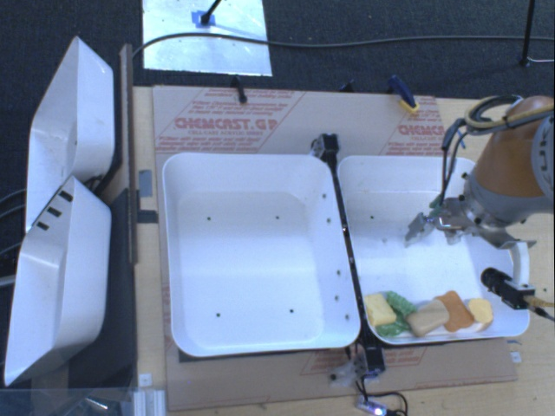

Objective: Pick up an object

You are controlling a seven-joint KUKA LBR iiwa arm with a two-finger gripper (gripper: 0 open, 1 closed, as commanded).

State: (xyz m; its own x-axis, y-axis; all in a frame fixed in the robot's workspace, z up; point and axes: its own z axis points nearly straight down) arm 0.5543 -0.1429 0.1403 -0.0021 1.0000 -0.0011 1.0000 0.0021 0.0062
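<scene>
Several toy food pieces lie in a row along the near wall of the right bin (381, 206): a yellow block (379, 308), a green piece (400, 310), a tan piece (427, 320), an orange piece (453, 308) and a small yellow piece (480, 312). My gripper (432, 230) hangs over the middle of the right bin, farther back than the row of food. It is open, with nothing between its fingers. The grey arm with its orange band (512, 167) comes in from the right.
The left bin (182, 232) adjoins the right one along a black divider (342, 232). Both rest on a brown board (286, 115). Two spare white bins (61, 232) are stacked off the bench at the far left. A metal plate (204, 24) lies beyond the board.
</scene>
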